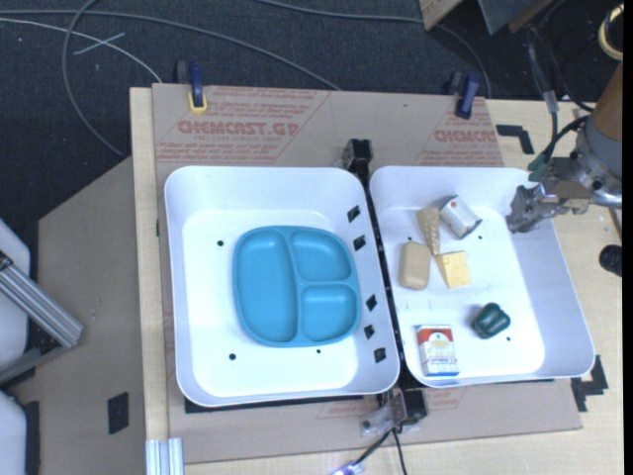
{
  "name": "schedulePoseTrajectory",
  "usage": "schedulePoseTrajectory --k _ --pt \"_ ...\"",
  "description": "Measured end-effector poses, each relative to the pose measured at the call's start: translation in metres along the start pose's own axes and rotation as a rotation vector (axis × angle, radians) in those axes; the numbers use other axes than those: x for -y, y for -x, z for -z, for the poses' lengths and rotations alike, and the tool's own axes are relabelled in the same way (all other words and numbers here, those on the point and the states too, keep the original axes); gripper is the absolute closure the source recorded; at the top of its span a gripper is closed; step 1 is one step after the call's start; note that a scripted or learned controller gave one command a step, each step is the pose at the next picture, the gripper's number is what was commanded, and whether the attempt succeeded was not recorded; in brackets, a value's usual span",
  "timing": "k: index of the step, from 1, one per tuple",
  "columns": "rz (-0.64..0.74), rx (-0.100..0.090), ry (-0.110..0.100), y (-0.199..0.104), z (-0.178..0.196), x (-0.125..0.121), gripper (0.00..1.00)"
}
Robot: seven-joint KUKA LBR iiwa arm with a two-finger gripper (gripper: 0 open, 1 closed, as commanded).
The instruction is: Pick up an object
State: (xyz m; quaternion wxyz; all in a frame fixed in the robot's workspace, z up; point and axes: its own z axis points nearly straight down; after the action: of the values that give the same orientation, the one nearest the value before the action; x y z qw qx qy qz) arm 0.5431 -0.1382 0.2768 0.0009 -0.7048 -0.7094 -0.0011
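the approach step is judged to be in hand: nothing is lifted yet, and the two-finger gripper [522, 211] is seen at the far right rim of the right white bin [554, 295], above the bin wall rather than over any object. whether its pincer is apart or together cannot be told, as the tips are small and dark against the rim.

the next move is judged to call for a reach leftward into the bin and a descent over one chosen item, clear of its neighbours.

the nearest candidate is a small grey-and-white cylindrical can [458, 216], lying tilted in the far middle of the right bin. just left of it a thin tan wafer-like stick [429, 230] is seen, with a rounded beige bread-like block [415, 265] and a yellow cheese-like wedge [454, 268] nearer. a dark green rounded lump [490, 320] lies apart toward the near right, and a small red-and-white printed box [436, 350] at the near edge.

a blue divided plastic plate [295, 285] rests in the left white bin [198, 265].
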Motion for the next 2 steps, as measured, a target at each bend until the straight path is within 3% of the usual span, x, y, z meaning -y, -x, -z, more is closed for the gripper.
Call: schedulePoseTrajectory --k 2 --pt "-0.001 -0.001 -0.004 -0.108 -0.014 0.01 1.0"
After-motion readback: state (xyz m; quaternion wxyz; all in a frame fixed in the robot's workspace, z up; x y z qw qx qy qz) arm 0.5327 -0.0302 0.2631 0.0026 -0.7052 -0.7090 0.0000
